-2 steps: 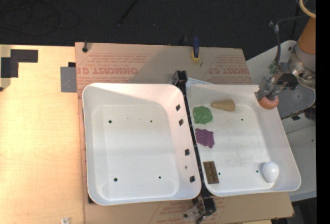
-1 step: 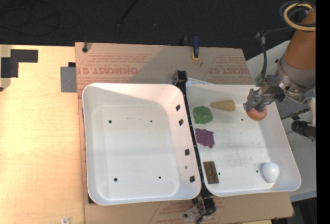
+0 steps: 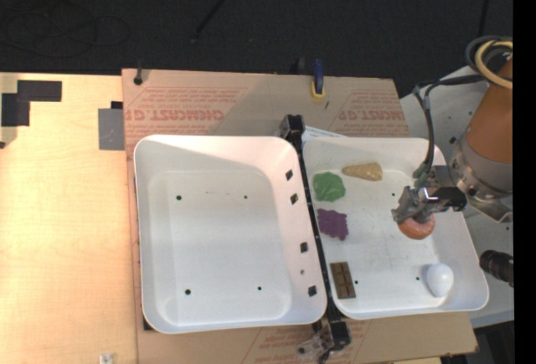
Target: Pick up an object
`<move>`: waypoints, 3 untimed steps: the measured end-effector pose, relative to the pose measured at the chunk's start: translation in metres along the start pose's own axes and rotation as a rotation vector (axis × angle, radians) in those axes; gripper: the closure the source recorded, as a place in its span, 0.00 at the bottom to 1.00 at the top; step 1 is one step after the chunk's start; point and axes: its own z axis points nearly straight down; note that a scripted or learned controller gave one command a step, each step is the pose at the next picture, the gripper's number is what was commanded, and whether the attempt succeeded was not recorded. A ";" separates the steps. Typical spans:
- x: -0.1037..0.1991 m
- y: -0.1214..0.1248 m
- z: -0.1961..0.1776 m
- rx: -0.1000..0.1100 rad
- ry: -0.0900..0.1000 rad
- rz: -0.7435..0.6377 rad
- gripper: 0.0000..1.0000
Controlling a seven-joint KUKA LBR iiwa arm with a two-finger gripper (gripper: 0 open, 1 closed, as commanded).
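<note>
The orange-red round object sits in the right bin, right under the gripper; whether it is pinched, I cannot tell. Nearby lie a green lump, purple lump and white ball.

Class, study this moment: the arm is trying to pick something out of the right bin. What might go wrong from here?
1. The gripper sits over the orange-red object; an off-centre grasp may let the object slip away.
2. That object lies near the right bin's wall, so it could get pushed against it.
</note>
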 end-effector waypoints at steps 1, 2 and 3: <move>0.053 0.082 -0.015 -0.011 -0.003 -0.003 1.00; 0.065 0.010 0.029 0.000 -0.002 0.004 1.00; 0.102 0.038 0.019 -0.007 -0.003 0.000 1.00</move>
